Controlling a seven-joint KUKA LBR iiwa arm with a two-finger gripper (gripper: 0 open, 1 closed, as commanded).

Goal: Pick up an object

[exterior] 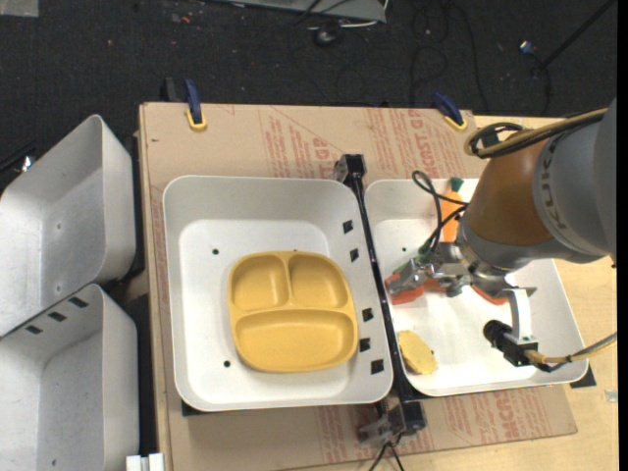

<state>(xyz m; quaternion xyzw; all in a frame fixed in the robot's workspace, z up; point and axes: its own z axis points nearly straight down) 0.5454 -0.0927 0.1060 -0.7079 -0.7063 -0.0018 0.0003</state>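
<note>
Two shallow white bins sit side by side on a cardboard-covered bench (294, 130); the left bin (186, 263) holds a yellow divided plate (291, 311) lying flat near its middle, with three compartments facing up; the right bin (564, 302) has the arm (530, 199) reaching into it from the right, its grey body and orange band covering much of the bin's upper half; the gripper (432, 275) is low inside the right bin, near the left wall by the black divider (373, 273) between the bins; whether it is wide, narrow or closed on anything cannot be told, since the wrist hides that part; a red-orange object (404, 282) lies right at the gripper's tip, touching or just beside it, and the view does not settle which; a small yellow-tan rounded object (419, 353) rests on the bin floor near the front-left corner, apart from the gripper; another orange item (453, 204) shows at the far side of the right bin, partly hidden behind the arm.
</note>
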